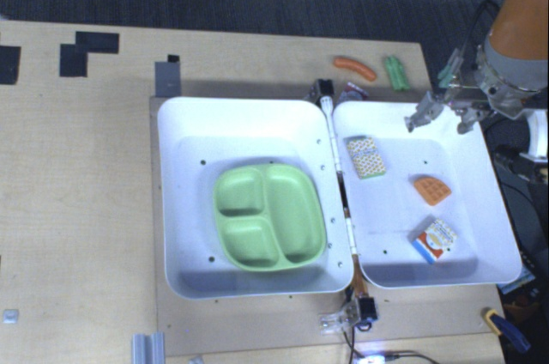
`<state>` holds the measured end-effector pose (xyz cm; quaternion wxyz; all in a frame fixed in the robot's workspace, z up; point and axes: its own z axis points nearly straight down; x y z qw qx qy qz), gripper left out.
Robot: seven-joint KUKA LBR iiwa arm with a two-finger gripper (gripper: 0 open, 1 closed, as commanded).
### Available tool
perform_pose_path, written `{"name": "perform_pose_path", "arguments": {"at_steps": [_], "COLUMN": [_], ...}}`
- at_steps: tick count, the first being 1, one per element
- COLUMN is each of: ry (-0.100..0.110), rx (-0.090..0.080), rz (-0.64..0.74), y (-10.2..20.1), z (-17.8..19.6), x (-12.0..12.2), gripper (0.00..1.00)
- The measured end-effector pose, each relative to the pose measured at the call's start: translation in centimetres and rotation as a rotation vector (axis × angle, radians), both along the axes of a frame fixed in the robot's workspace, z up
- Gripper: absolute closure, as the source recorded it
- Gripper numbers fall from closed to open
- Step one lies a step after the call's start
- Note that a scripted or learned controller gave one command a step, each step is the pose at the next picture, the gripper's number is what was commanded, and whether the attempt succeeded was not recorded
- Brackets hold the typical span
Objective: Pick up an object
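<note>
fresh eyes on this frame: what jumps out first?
The pale green divided plate lying in the left bin draws the eye first. Next is the right bin with three small items spread apart: a patterned pack, an orange waffle-like piece and a small carton. The tool hangs over that bin's far right corner, with nothing seen between its fingers.

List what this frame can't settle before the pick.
- Gripper, camera view: fingers small and blurred; open or shut unreadable.
- Arm: cut off by the right edge above the orange band.
- Small printed box and patterned packet in the right bin: print too small to read.
</note>
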<state>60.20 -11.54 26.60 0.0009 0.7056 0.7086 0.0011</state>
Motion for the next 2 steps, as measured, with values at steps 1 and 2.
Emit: {"name": "perform_pose_path", "arguments": {"at_steps": [1, 2], "ry": [-0.011, -0.006], "rx": [-0.002, 0.0], "rz": [-0.001, -0.001], "y": [0.01, 0.09], "z": [-16.69, -15.96], "x": [-1.95, -2.11], "gripper": [0.0, 1.0]}}
